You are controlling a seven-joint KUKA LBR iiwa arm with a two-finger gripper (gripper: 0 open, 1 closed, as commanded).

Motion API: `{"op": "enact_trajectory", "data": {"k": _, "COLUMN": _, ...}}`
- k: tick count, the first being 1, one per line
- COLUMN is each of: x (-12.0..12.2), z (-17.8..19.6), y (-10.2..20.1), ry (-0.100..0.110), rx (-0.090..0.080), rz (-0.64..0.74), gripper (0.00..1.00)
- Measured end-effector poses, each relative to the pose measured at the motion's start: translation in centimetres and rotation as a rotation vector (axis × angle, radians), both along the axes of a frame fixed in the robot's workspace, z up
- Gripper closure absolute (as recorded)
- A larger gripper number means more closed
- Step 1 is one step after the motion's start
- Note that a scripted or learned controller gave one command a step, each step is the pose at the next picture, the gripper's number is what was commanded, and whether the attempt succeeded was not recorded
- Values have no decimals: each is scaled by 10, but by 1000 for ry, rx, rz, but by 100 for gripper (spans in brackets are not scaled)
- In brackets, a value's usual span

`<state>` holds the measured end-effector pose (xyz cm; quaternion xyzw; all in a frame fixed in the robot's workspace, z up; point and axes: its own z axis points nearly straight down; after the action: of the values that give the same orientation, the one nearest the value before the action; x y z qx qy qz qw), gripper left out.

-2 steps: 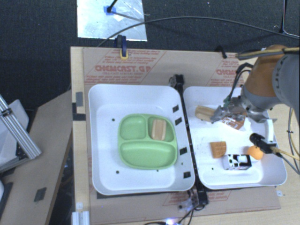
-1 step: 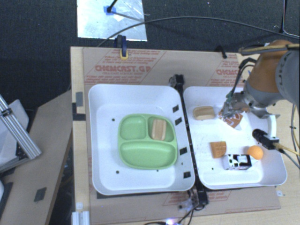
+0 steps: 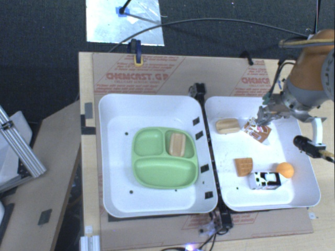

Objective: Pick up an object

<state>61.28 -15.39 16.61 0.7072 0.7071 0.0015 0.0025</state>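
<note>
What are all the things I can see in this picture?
White bins: two, side by side on the bench.
Divided plate: one, green, left bin.
Bread slice: one, tan, in the plate's upper right compartment.
Bread roll: one, tan, right bin, top.
Snack packet: one, red-brown and white, right bin, under the pincer.
Waffle piece: one, orange-brown, right bin.
Small carton: one, black and white, right bin, bottom.
Ball: one, orange, beside the carton.
Pincer: one, grey, over the packet.
</note>
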Motion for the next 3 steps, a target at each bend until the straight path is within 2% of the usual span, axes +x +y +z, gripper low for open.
{"op": "enact_trajectory", "data": {"k": 1, "x": 6, "z": 47, "y": -5, "ry": -1, "rx": -1, "rz": 4, "gripper": 100}}
{"op": "enact_trajectory", "data": {"k": 2, "x": -1, "z": 103, "y": -10, "ry": -2, "rx": -1, "rz": 3, "gripper": 100}}
{"op": "enact_trajectory", "data": {"k": 3, "x": -28, "z": 91, "y": 44, "ry": 6, "rx": 3, "rz": 9, "gripper": 100}}
